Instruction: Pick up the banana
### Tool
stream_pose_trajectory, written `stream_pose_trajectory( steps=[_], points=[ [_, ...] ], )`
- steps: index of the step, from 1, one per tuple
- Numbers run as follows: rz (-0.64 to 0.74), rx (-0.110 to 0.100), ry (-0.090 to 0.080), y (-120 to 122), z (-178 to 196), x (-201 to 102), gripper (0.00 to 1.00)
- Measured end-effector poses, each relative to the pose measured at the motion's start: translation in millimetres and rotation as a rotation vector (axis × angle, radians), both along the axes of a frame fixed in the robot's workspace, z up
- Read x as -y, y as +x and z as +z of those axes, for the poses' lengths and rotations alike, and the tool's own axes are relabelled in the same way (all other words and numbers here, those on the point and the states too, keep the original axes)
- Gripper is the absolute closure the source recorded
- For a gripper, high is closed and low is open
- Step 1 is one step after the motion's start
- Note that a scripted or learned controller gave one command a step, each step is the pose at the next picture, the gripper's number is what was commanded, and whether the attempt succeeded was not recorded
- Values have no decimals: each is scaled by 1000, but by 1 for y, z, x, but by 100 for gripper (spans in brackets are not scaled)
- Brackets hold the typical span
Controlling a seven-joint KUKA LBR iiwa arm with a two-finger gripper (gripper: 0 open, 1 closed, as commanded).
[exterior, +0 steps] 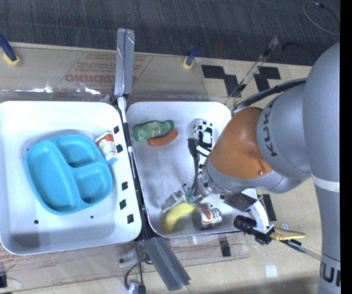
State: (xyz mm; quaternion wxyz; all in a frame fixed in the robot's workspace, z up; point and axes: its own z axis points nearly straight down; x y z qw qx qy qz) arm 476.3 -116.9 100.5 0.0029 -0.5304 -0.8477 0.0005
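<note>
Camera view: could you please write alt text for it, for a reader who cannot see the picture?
A grey and orange robot arm lowers its gripper right above a yellow banana near the front of the right white bin. The left bin holds a blue divided tray.

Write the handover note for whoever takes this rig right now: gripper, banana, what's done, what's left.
Gripper: low in the right bin, just above the banana; whether it is open or shut can't be read from here.
Banana: lying at the right bin's near edge, beside a small can. Nothing visibly clamped on it.
Elsewhere: green item and orange sausage-like item at the bin's far end; blue divided tray in the left bin.
Done: approach. Left: grasp and lift the banana.
</note>
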Motion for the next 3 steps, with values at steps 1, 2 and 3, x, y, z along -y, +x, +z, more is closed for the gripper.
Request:
stream_pose_trajectory(
  steps=[1,2,3],
  points=[
    [4,0,0,1,9,-1,100],
    [5,0,0,1,9,-1,0],
    [9,1,-1,0,-10,8,0]
  ],
)
